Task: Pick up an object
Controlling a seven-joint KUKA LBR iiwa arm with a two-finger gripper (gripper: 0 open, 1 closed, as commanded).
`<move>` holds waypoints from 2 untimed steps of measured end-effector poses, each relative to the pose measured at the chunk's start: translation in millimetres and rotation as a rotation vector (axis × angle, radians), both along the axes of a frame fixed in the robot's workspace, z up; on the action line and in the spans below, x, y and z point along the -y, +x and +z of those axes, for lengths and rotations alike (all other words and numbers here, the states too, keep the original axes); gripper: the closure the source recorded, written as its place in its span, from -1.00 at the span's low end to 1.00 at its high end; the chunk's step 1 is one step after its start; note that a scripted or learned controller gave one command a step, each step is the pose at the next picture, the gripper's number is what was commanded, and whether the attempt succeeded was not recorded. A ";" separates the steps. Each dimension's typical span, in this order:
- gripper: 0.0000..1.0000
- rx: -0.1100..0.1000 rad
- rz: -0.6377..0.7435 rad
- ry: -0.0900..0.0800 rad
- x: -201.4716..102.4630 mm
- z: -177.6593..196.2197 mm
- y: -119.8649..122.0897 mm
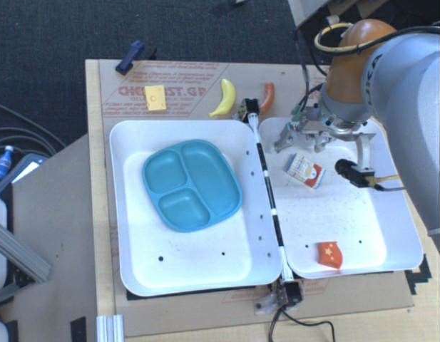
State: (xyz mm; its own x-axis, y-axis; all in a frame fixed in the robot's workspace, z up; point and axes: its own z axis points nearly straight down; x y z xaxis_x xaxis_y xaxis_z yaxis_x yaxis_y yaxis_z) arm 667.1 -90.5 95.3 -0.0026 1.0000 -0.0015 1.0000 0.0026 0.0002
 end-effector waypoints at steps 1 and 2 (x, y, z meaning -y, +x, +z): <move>-1.00 -0.002 -0.002 0.001 3.2 -10.4 -0.8; 1.00 0.000 -0.001 0.000 2.8 0.1 0.0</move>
